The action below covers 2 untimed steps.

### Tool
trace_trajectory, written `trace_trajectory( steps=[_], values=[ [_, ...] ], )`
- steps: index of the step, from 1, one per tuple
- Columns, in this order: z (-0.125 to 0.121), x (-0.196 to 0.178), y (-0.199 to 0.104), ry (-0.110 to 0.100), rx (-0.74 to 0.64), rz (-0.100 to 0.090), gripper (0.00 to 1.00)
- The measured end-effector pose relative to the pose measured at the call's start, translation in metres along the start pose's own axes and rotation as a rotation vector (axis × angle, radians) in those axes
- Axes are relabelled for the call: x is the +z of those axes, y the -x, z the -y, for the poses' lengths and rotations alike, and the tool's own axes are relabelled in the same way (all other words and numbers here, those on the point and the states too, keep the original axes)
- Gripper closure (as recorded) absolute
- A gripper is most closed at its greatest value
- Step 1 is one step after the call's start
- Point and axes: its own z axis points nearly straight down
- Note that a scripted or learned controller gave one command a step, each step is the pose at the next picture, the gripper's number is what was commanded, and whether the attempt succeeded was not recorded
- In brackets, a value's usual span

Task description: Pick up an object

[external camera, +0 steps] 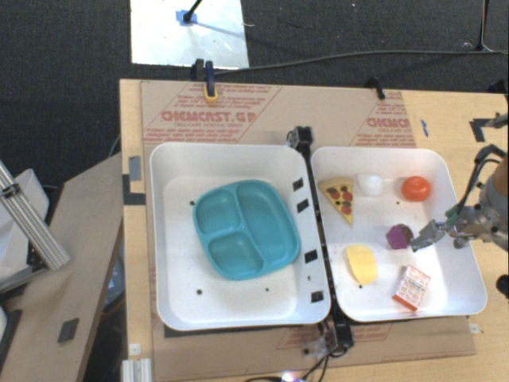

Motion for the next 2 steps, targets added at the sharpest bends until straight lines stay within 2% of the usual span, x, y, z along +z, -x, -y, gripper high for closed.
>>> trace_trajectory(
  steps=[1, 2],
  values=[
    [-0.003, -0.006, -0.001, 0.011, -0.004, 0.003, 0.00],
    [-0.008, 0.055, -0.006, 0.008, -0.003, 0.001, 0.00]
  ],
)
